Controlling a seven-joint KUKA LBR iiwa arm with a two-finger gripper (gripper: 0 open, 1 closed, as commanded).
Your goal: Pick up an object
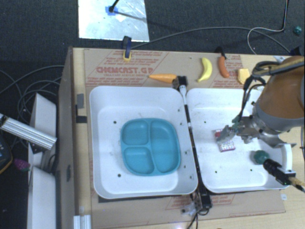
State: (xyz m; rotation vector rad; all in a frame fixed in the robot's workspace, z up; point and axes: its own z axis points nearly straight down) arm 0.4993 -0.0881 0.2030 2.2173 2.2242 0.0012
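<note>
gripper (232,131): low over the middle of the right bin, at the end of the arm; open or shut cannot be told from this angle, nor whether anything is held
arm (281,97): reaching in over the right edge of the bench, above the right side of the right bin
pink-and-white item (227,146): small and flat, on the floor of the right bin near its middle, just beside the gripper on the front side
green item (260,156): round, on the floor of the right bin toward the front right corner, apart from the pink-and-white item
right bin (209,106): white and shallow, on the right half of the bench, side by side with the left bin
left bin (107,106): white and shallow, on the left half of the bench
blue plate (150,145): divided into compartments, lying flat in the middle of the left bin
carrot (162,78): on the bench behind the left bin, near its back right corner
banana (206,69): on the bench behind the right bin, toward the back edge
yellow block (243,75): on the bench behind the right bin, right of the banana
</note>
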